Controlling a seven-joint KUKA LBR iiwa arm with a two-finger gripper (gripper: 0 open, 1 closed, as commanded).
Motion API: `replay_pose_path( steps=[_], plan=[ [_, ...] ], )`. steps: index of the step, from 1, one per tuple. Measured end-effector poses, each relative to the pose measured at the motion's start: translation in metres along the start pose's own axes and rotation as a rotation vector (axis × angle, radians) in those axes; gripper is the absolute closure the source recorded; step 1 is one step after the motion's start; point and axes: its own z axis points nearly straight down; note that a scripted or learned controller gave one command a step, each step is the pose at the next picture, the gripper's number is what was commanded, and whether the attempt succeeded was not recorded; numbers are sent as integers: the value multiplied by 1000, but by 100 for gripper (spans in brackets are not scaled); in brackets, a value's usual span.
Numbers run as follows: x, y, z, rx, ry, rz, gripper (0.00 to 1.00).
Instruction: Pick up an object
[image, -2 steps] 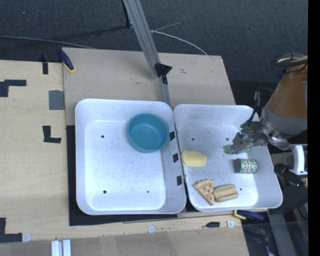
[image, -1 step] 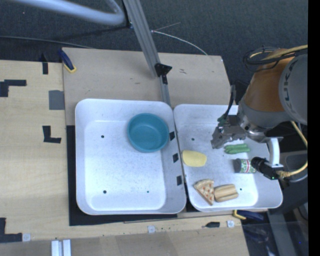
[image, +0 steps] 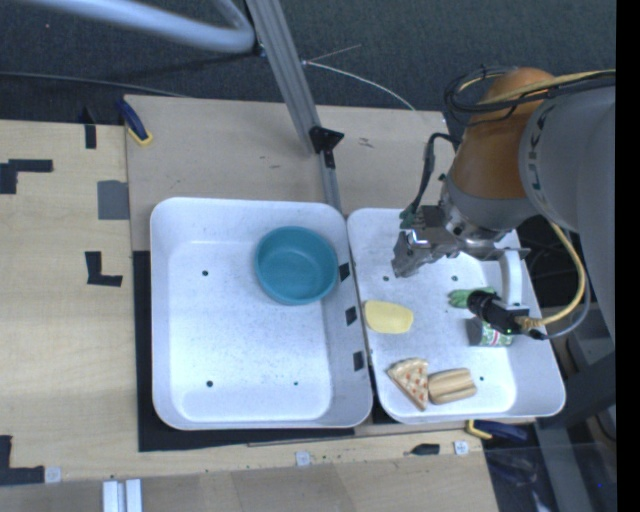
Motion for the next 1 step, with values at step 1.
replay_pose_path(
  steps=[1],
  plan=[
    [52,27,7,1,0,0,100]
  ],
)
